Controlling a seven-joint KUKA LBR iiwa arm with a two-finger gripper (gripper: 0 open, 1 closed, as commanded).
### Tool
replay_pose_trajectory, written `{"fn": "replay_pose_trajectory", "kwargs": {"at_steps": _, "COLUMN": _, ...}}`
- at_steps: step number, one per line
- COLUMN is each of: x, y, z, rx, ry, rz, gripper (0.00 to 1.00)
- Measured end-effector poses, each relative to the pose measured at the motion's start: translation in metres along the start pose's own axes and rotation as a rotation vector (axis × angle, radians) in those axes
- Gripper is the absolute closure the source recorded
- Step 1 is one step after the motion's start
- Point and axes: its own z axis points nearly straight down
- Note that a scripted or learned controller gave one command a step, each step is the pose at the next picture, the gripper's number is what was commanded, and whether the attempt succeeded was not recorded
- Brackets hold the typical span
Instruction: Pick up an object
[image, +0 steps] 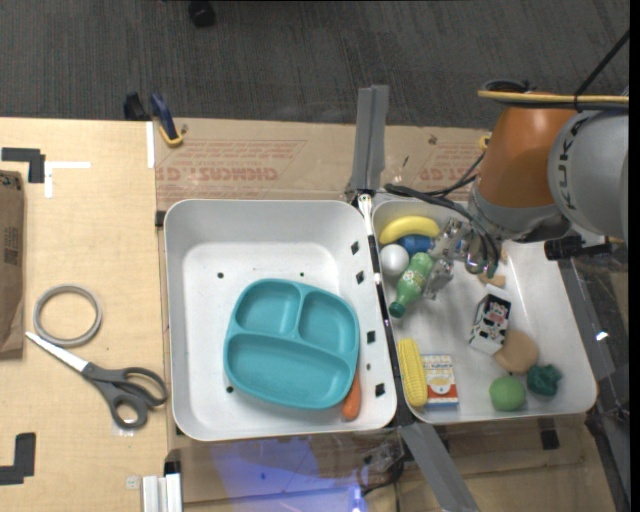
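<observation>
In the camera view, the arm (560, 165) is reaching in from the right and hanging its gripper (462, 255) low over the far end of the right bin (570, 330), probably because that end holds the tightest cluster of pickable things. The metal around the fingertips is a blur of parts, so whether they are apart or together cannot be told, and nothing is showing between them.

The likeliest target, the green bottle (412, 283), is lying tilted just beside the gripper, against the bin's left wall. A white ball (394, 259) is touching its upper end, and a banana (408, 229) is curving along the far left corner behind both.

Looser items are sitting toward the near edge: a corn cob (410, 372) along the left wall, a small box (440, 380) next to it, a green ball (508, 392), a dark green lump (544, 378), and a black-and-white carton (490, 322) mid-bin.

In the left bin (200, 330), a teal divided plate (293, 343) is lying flat, an orange carrot (351, 400) wedged by its near right edge.
</observation>
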Motion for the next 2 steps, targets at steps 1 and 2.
{"fn": "replay_pose_trajectory", "kwargs": {"at_steps": 1, "x": -0.013, "y": 0.002, "z": -0.179, "rx": -0.012, "ry": -0.009, "rz": 0.113, "gripper": 1.00}}
{"fn": "replay_pose_trajectory", "kwargs": {"at_steps": 2, "x": -0.032, "y": -0.042, "z": -0.236, "rx": -0.012, "ry": -0.008, "rz": 0.157, "gripper": 1.00}}
